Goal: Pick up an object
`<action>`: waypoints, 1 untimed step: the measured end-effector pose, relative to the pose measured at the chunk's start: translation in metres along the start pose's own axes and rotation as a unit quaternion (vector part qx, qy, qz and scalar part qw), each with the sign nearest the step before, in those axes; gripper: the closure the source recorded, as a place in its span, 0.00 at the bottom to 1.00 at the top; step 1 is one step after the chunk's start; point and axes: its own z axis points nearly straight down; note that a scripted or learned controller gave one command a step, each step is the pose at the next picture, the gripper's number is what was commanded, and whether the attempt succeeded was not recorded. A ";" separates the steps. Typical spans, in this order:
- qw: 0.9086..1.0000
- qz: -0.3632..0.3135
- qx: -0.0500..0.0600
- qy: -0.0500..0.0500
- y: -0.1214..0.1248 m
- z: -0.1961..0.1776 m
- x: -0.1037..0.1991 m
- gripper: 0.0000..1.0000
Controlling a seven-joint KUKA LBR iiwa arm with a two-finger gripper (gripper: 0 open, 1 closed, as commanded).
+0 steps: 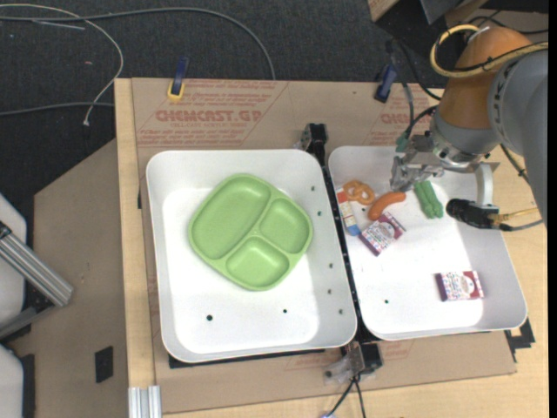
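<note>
The worktop (218,111) carries brown cardboard printed "CHEMCAST GP" and two white bins. The left bin (174,303) holds a green divided plate (251,231). The right bin (487,303) holds the small things: a green piece (427,198), an orange carrot-like toy (385,202), a purple-and-white packet (381,232), a small tube (348,216) and a maroon packet (458,285) whose print is too small to read. The end effector (411,174) hangs over the bin's far end; whether it is apart or together I cannot tell. The carrot lies just below-left of it, long axis slanting up toward it, likely the nearest pick.
</note>
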 end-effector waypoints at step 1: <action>1.000 0.000 0.001 -0.001 0.003 -0.044 -0.003 1.00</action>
